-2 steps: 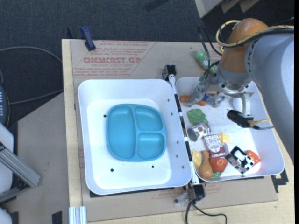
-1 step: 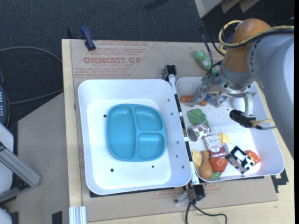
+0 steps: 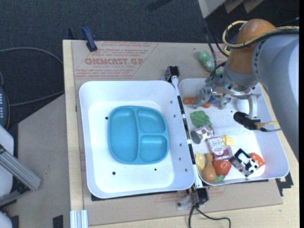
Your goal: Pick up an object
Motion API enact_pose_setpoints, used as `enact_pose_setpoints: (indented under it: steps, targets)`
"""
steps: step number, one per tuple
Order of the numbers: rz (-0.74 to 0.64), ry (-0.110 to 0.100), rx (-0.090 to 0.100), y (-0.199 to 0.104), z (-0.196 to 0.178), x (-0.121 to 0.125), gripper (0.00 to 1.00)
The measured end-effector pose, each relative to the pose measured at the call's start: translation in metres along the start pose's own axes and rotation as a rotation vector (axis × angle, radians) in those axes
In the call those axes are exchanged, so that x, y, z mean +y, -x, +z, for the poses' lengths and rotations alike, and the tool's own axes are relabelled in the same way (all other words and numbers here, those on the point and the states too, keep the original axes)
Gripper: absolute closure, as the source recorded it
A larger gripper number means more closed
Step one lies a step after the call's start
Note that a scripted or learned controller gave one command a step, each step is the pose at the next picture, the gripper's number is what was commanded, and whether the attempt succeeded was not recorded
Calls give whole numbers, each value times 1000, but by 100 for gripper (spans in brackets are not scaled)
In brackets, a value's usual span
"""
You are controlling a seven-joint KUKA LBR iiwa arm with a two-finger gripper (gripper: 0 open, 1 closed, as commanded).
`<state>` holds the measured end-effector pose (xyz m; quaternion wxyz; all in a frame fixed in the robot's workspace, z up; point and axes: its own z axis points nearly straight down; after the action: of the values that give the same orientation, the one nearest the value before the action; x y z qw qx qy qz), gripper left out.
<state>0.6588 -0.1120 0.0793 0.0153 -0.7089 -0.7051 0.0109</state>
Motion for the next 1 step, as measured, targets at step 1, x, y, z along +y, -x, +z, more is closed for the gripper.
enact_pose_setpoints:
  steps: [1]
  targets:
    - [1,1,-2,-1,0,0,0]
